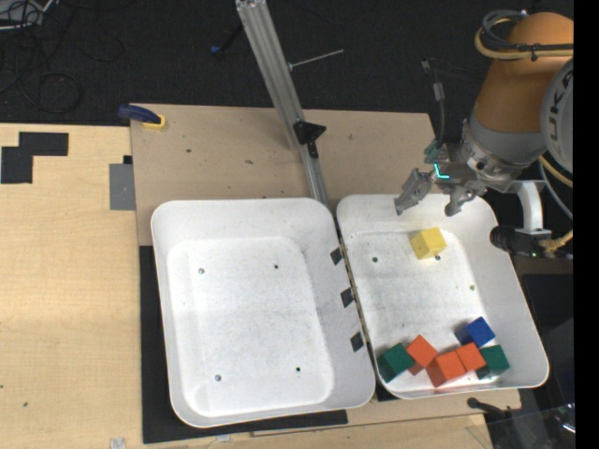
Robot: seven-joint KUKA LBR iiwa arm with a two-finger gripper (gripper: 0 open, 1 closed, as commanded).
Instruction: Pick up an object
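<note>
Yellow block (429, 243) lies just below gripper (435, 198).

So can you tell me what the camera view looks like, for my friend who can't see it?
A robot arm's claw hangs open just above a yellow block in the right-hand white bin, holding nothing. Orange, green and blue blocks are piled in that bin's near corner, and a second white bin sits to its left on the wooden bench.

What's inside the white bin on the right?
The right bin holds a yellow block near its far end, and a cluster of orange, green and blue blocks in its near corner. Anything beneath that cluster is covered.
</note>
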